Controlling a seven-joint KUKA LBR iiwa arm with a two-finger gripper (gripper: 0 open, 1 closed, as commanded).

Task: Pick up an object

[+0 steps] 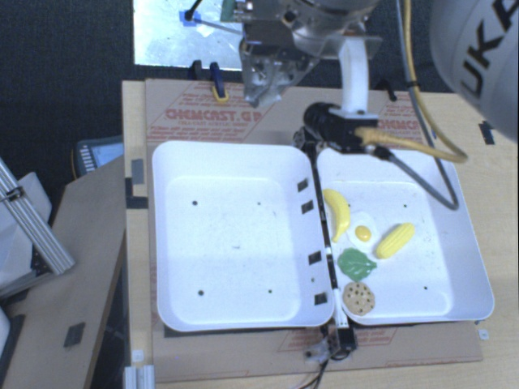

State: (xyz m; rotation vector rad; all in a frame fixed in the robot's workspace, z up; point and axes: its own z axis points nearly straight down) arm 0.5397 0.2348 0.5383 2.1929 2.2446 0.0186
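Observation:
Several toy foods lie in the right bin [454, 241], near its left wall: a yellow banana [337, 211], a fried egg [362, 232], a yellow corn cob [395, 240], a green leaf [355, 262] and a brown cookie [358, 298] at the front corner. My gripper [261, 89] hangs high over the bench's back edge, beyond the left bin's far right corner and well away from the foods. Nothing shows beneath it.
The left bin [235, 233] sits beside the right one, joined by a black-clipped divider [320, 233]. A black fitting with yellow and grey cables [405, 148] runs across the right bin's far edge. A metal rail [32, 225] lies off the bench at left.

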